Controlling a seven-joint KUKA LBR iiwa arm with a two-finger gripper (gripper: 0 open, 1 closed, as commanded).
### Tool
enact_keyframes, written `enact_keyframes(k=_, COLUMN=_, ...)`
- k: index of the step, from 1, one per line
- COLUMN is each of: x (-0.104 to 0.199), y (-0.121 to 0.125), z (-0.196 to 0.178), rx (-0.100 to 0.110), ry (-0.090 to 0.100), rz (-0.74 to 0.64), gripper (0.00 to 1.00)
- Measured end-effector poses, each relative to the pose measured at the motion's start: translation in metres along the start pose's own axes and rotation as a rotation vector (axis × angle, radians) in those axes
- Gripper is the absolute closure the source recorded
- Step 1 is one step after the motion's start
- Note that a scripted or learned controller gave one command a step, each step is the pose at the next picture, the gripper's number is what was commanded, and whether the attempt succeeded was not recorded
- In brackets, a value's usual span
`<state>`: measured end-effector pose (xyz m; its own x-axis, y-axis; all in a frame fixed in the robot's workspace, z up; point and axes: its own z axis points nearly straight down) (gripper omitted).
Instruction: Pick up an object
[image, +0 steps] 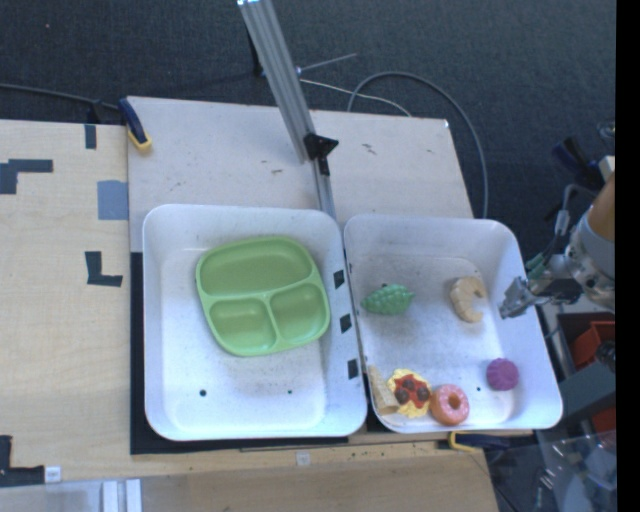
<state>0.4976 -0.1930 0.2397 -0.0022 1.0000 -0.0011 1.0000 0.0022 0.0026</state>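
Gripper (517, 297): poised over the right rim of the right bin (430, 345), at the end of the arm (590, 255); you cannot tell how wide it stands, and nothing can be seen in it

Left bin (250, 395): carries a green divided plate (262, 295), broad, flat and stiff; judged a poor target, since you could take it only by its thin rim

Right bin, contents in descending size:
- green leafy toy (388, 299), near the left wall
- tan bread piece (467, 298), just beside the gripper and your nearest candidate; it looks light and rigid, probably hollow plastic, so close across its narrow width near the middle
- pizza slice (404, 390), at the front-left corner; low and flat, likely to slip
- pink doughnut (449, 404), touching the pizza slice, so expect crowding there
- purple ball (502, 374), near the front-right corner; small and round, so it may roll away unless you centre on it
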Motion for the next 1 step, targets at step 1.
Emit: enact_keyframes(k=1, x=0.0591, y=0.0107, z=-0.0064, rx=0.002, ry=0.003, rz=-0.006, gripper=1.00)
